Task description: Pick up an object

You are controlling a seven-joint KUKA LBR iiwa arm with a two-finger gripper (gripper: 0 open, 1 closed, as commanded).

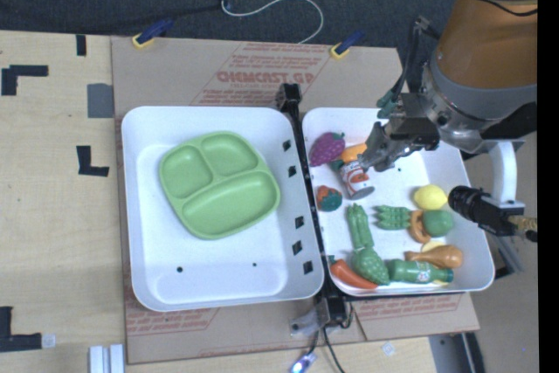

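Jaws point(360, 175) hang low over right bin point(472, 279), upper left part. Small red-white piece point(356, 182) directly beneath, purple toy point(327, 148) just left. Can't tell jaw opening or any hold.

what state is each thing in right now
hand: low in the right bin, over a small red and white item
green divided plate: flat in the left bin, nothing on it
purple grapes: lying loose by the divider
yellow lemon: loose, resting in the right bin
orange carrot: lying at the near edge
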